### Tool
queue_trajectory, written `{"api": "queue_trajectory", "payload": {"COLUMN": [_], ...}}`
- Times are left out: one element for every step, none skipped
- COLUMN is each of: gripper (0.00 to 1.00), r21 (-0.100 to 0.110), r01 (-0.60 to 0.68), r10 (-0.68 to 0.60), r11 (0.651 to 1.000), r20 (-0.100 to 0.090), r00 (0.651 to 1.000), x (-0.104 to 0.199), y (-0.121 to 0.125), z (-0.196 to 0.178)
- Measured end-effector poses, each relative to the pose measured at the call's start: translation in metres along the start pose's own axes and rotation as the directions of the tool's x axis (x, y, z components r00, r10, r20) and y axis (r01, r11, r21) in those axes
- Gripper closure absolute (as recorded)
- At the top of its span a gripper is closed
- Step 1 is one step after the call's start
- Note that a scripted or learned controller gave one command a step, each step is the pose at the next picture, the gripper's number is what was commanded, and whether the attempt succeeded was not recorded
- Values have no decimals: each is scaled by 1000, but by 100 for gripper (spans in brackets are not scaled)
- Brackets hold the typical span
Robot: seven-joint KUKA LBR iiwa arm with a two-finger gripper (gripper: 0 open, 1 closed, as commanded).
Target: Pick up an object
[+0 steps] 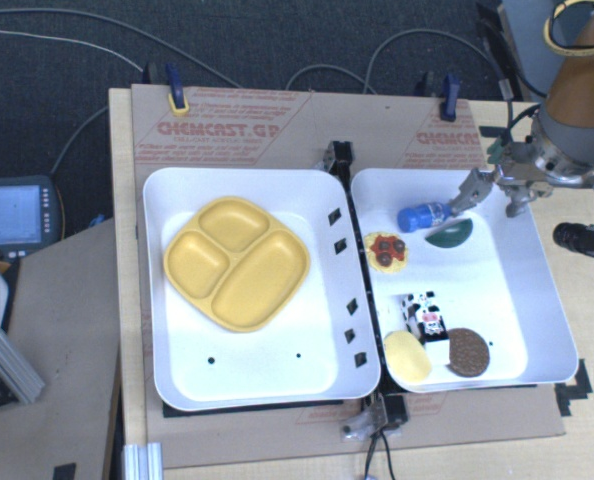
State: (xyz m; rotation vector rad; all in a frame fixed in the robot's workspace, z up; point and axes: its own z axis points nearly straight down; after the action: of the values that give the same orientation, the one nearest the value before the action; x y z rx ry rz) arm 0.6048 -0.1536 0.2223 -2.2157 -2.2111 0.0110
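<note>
A: Where is the two-finger gripper (pixel 464 197) working?

B: Over the right shallow white plastic bin (pixel 537 298), reaching in on a slant, probably to get low beside its target. I cannot tell whether it is apart or together.

A: And the target?

B: Likely the small blue plastic bottle (pixel 418 217), lying on its side just beyond the tip, touching or nearly so. A dark green curved piece (pixel 451 234) lies directly below the tip.

A: The rest?

B: Farther off toward the near rim: a small round pizza toy (pixel 386 251), a black-and-white cow figure (pixel 425 317), a pale yellow rounded lump (pixel 408 357), a brown disc (pixel 468 352). The yellow sectioned plastic plate (pixel 237 262) lies well away, in the other bin (pixel 177 368).
</note>
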Motion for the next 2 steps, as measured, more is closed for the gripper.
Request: {"api": "queue_trajectory", "payload": {"gripper": [0,0], "r21": [-12,-5], "r01": [3,1], "r10": [-2,-1], "r11": [1000,1000], "r20": [2,1], "r00": [1000,1000], "x": [0,-6], "y": [3,-2], "z": [-7,53]}}
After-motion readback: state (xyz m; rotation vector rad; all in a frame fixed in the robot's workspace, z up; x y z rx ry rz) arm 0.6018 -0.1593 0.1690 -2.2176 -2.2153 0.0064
